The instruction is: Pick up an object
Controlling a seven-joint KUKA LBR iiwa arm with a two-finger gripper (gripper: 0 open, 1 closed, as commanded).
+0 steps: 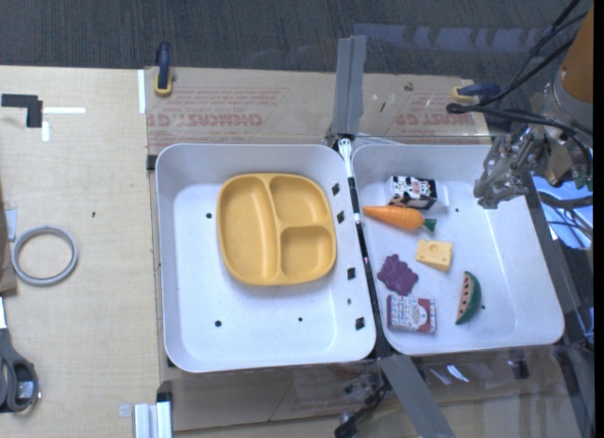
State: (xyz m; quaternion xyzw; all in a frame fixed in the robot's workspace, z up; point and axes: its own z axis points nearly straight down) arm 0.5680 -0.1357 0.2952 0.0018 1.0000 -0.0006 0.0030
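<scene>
While my gripper (493, 186) hangs over the far right corner of the right bin (510, 318), I cannot tell how it is set, since it shows as a grey tangle against cables; nothing is visibly in it. So I judge the task barely begun: no object is lifted, and the whole pick is left to do. Every candidate lies on the right bin's floor. A milk carton (412, 188) sits near the far edge, with a carrot (394, 218) just beside it toward the near side. A cheese wedge (435, 255) lies around the middle, grapes (399, 275) near the left wall, a red box (411, 314) by the near left corner, and a melon slice (467, 297) toward the near edge. A yellow plate (276, 228) rests in the left bin (189, 332), well apart from my gripper. What remains is choosing one, descending, pinching and raising it.
</scene>
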